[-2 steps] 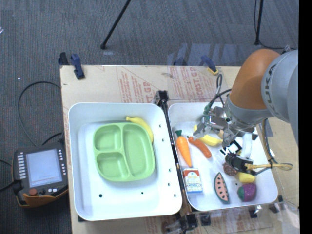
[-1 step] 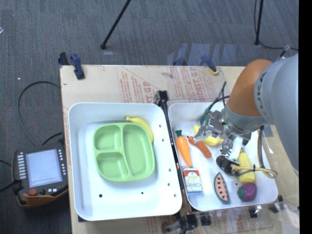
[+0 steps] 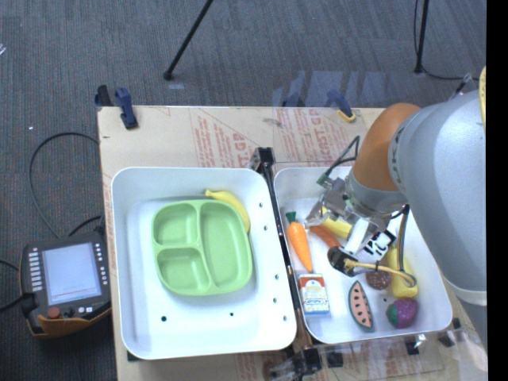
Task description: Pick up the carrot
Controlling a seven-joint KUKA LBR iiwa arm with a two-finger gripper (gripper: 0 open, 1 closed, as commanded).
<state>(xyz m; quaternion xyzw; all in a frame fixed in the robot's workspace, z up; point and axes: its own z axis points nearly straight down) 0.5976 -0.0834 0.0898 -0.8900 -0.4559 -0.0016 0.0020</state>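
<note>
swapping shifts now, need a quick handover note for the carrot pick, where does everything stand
Gripper: low in the right bin, just right of the carrot; its grip state can't be read from this angle.
Carrot: lying in the right bin near its left wall, green top pointing away from the small carton below it. Not lifted.
Nearby: watermelon slice and purple fruit at the bin's lower right. Green divided plate and banana sit in the left bin.
Done: approach. Left: grasp and lift the carrot.

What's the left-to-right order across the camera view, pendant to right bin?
Grey teach pendant → green compartment plate → orange toy carrot → small juice carton → watermelon slice toy → purple grape toy.
</note>
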